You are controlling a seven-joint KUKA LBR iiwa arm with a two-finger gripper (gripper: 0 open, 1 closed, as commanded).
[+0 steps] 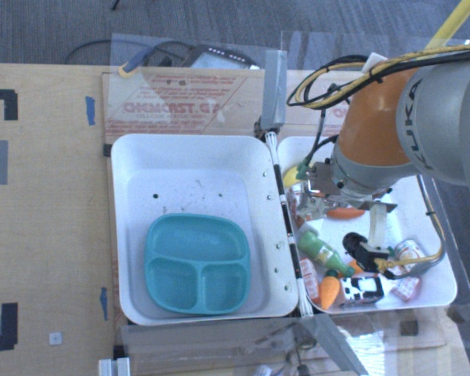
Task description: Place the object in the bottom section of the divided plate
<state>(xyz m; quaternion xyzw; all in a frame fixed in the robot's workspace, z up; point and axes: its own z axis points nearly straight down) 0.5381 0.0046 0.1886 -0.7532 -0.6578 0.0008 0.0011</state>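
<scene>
At the left of centre you see the left bin (189, 171) holding a teal divided plate (197, 263) in its lower half, all three sections bare. Move right across the seam and you reach the right bin (441, 266), crowded with small items: a green bottle (322, 251), an orange carrot-like piece (328, 291), a black-and-white toy (363, 287). Above them the arm (403, 124) hangs over the bin's upper part, hiding its gripper (323, 197); you cannot tell its state.

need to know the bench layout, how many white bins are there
2. The left bin holds a teal divided plate. The right bin sits beside it, cluttered with small items, under the arm, which covers much of it.
</scene>
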